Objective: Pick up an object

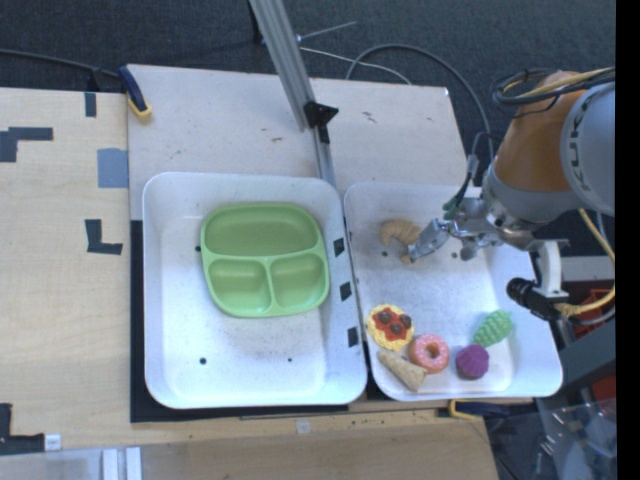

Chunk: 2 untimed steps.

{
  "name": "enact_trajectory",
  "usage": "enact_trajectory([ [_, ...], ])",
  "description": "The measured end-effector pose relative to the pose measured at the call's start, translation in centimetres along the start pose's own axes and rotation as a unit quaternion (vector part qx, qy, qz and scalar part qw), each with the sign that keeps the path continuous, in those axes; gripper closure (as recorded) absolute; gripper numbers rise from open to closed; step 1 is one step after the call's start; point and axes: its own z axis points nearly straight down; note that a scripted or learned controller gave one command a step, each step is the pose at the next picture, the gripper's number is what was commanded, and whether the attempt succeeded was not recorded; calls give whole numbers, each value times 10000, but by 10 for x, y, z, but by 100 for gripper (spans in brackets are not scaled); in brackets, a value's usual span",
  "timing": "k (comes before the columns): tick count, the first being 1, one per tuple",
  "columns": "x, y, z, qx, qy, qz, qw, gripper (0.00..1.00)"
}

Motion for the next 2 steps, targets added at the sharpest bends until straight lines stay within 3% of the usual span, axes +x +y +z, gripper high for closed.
enact_trajectory([
  [1,3,-4,44,2,2,-1,10000,0],
  [2,4,-3,32,-14,8,-10,10000,100],
])
